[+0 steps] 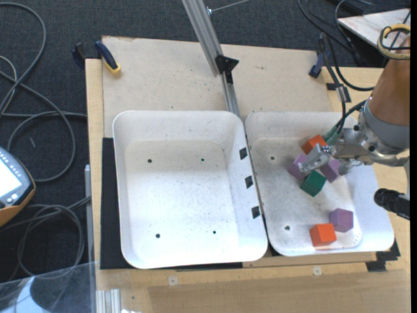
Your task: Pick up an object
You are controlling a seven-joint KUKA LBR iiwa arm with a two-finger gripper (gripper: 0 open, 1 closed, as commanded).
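1. Left bin (130, 175): it holds no object for the step. Nothing here bears on the pick.

2. Divider between the bins, where black clips (248, 181) sit along the shared rim: a carry towards the left would need height to clear this edge.

3. Right bin (273, 227), upper cluster: a purple block (299, 166), an orange block (316, 143), a green block (313, 183) and a second purple piece (332, 169) lie packed together, touching or nearly so. These are the likeliest targets.

4. Gripper (321, 153): it sits low over this cluster, its tip between the orange block and the green block. Whether the pincer is released or clenched cannot be told here; no block is visibly between its fingers, so no grasp is confirmed.

5. Judgement on method: the crowding is the main hazard. A descent onto a block's edge would likely shove neighbours aside and not seat the fingers. The green block, at the cluster's lower edge with bare floor below it, appears the cleanest choice.

6. Right bin, lower area: an orange cube (322, 234) and a purple cube (341, 219) sit just beside each other, well apart from the cluster. These offer easier access should the cluster attempt fail.

7. Recommendation: lift straight up and verify the hold before travelling.
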